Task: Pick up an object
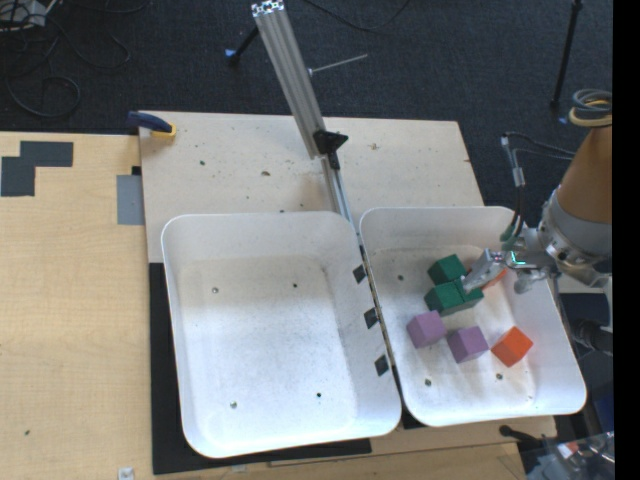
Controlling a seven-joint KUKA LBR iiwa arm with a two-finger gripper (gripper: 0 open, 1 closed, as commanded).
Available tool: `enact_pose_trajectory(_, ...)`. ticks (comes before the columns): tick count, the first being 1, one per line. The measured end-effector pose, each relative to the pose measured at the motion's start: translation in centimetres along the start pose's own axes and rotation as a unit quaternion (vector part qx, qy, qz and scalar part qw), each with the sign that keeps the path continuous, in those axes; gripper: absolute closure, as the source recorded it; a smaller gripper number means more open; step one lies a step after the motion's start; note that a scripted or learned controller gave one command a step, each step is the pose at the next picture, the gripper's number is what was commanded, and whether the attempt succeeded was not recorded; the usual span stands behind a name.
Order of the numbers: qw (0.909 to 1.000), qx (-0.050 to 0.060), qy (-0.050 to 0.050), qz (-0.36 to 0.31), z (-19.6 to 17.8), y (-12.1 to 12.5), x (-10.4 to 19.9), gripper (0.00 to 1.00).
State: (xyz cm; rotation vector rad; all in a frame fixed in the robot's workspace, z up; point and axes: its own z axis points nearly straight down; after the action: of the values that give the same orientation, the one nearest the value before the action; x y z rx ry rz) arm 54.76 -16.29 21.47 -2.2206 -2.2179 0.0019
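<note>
1. The claw hangs low in the right bin, touching or just above the two green blocks; whether it is open or closed, I cannot tell.
2. The greens sit pressed together — a descent could straddle both, or nudge one aside.
3. Two purple blocks and an orange block lie close — a shoved green could crowd them.

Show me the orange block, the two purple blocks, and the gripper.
orange block (513, 347): camera view, top face.
left purple block (425, 329): camera view, top face.
right purple block (467, 344): camera view, top face.
gripper (480, 276): camera view, tip.
</note>
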Motion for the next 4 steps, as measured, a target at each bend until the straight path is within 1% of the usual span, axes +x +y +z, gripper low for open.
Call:
enact_pose_trajectory(1,1.0,0.003,0.001,0.0,6.0,-0.2,1.0,0.0)
enact_pose_trajectory(2,1.0,0.002,0.0,0.001,10.7,0.5,0.8,0.0)
enact_pose_trajectory(3,1.0,0.0,0.0,0.002,12.3,0.5,0.8,0.0)
enact_pose_trajectory(4,1.0,0.001,0.001,0.006,11.3,0.5,0.8,1.0)
